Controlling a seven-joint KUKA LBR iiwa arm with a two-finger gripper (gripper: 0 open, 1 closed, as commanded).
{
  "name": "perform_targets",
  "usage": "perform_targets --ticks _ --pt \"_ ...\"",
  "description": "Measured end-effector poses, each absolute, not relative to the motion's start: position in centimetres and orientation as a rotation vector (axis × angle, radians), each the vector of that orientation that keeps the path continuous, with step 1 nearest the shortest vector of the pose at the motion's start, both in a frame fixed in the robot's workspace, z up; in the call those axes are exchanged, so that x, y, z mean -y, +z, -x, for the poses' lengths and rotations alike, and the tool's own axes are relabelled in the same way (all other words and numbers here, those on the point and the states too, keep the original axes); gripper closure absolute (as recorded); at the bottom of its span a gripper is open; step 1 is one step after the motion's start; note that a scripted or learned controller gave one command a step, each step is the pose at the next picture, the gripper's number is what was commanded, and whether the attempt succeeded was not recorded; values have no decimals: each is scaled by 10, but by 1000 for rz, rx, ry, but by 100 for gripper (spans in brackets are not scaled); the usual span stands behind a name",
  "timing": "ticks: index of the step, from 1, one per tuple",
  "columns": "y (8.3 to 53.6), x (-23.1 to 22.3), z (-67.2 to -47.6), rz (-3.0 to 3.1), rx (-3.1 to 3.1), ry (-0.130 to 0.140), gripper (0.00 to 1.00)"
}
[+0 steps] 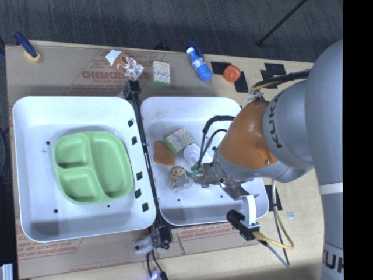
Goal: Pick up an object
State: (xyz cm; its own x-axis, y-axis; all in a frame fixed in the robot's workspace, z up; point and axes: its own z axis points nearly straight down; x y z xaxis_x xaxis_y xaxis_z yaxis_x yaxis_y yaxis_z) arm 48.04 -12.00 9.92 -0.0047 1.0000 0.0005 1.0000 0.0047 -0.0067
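Clutter sits in the right bin (175, 212), and your pincer (195, 172) is down among it, near the middle of that bin and a little toward the table's front edge. You cannot tell how far the pincer is open, nor whether it has hold of anything; its tips are lost against the pile. Just beside it lies a small rounded speckled object (177, 172), tan with darker flecks, partly wrapped in something clear and crinkled; you cannot make out a long axis on it. Touching or nearly touching that, toward the bin's left wall, you see an orange-brown oval piece (163, 153), its long axis slanting from the table's back-left toward its front-right. Behind these lies a green-and-white patterned box (179, 139), tilted, its long side running toward the table's back-right corner. A white round thing (191, 154) lies between the box and the pincer. The left bin (29, 156) holds a green divided tray (93, 166). Along the table's back edge you have a blue bottle (199, 64) lying slantwise and an orange ball (232, 73).
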Motion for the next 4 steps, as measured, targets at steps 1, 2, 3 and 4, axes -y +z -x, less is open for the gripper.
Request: perform_targets --ticks 1,2,3,4 --pt "110 119 -482 2205 2232 5 100" --pt "220 48 -477 2213 2229 -2 100" --pt "197 101 -476 2213 2226 4 100" --pt "197 101 -476 2213 2226 3 0"
